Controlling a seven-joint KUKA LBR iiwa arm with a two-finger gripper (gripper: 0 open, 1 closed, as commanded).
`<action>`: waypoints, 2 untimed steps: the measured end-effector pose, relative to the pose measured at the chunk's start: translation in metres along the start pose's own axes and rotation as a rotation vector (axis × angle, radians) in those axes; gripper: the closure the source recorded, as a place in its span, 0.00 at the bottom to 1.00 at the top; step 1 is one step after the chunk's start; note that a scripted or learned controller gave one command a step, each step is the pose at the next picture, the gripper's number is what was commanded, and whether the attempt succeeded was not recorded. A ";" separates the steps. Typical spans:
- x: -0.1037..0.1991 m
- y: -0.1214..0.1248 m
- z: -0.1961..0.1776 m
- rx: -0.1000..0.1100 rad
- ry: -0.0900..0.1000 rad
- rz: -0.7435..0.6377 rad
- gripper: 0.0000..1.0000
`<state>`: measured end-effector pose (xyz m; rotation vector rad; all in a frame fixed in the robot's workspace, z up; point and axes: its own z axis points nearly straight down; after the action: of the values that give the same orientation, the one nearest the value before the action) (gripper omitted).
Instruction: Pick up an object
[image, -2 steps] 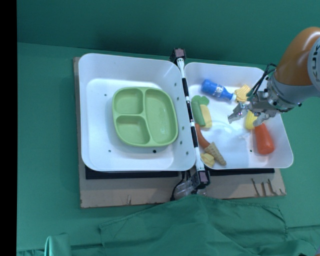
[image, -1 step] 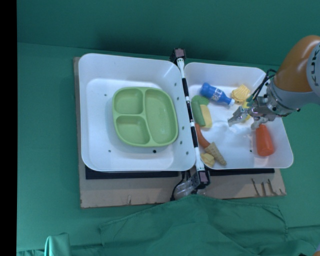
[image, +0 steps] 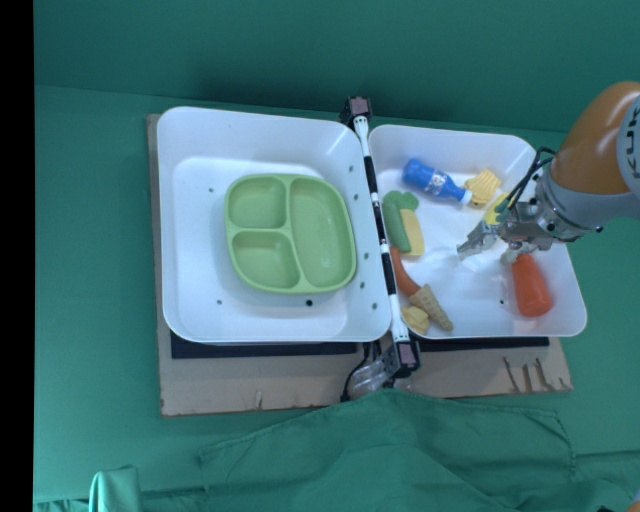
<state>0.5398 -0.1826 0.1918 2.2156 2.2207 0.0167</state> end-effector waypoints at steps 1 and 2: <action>-0.001 0.009 -0.048 0.001 -0.009 0.005 0.00; 0.003 0.087 0.006 0.002 -0.010 0.002 0.00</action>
<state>0.6270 -0.1798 0.1863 2.2143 2.2143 0.0030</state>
